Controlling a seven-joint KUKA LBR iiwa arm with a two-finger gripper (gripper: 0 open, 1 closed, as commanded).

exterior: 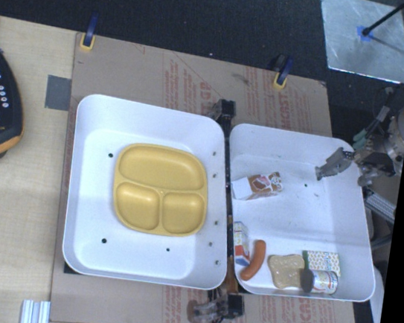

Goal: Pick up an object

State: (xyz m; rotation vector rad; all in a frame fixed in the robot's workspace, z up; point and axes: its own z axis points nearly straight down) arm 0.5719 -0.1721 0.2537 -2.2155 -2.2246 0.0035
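A grey two-finger gripper [334, 166] is hovering over the upper right corner of the right shallow white plastic bin [296, 209], carrying nothing; whether it is open or closed cannot be told. Candidates are lying below: a small white-and-brown packet [257, 185] mid-bin, and an orange toy hot dog [253, 259], tan toast slice [285, 270] and small silver can [322, 281] along the near wall. The isolated packet looks the cleanest target: centre above it, then descend straight.
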